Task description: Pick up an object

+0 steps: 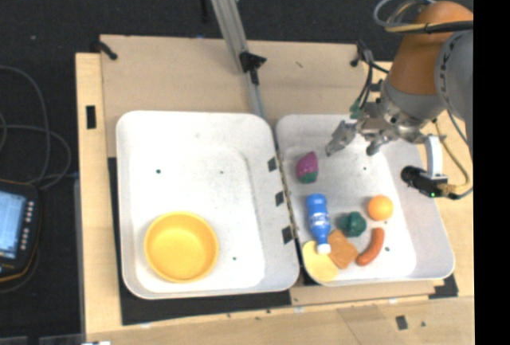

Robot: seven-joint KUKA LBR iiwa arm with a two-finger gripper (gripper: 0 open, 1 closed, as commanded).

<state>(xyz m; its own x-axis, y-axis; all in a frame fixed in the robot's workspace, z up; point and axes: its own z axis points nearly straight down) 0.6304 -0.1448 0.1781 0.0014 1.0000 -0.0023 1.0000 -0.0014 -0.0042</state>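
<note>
A yellow bowl (181, 246) sits in the front left corner of the left bin (199, 136), the one thing that bin carries. The right bin (422, 256) touches it along the middle seam, and its front edge is crowded: a pale yellow piece (317, 267) lies at the front left corner, with an orange-brown block (343, 249) resting against it and a red sausage (371, 246) curving just to the block's right. A blue bottle (318, 220) with a white cap lies along the bin's left edge, cap toward the front, touching the yellow piece. A dark green lump (351, 223) sits just beside the bottle, between it and an orange ball (380, 208), which lies nearer the right edge. A purple item (307, 167) stands apart from the cluster, further back by the left edge.

The gripper (356, 142) hangs over the back part of the right bin, to the right of the purple item and well apart from the front cluster. Its two fingers are spread and nothing sits between them. The grey arm (414, 72) with its orange band reaches in over the bin's back right corner.
</note>
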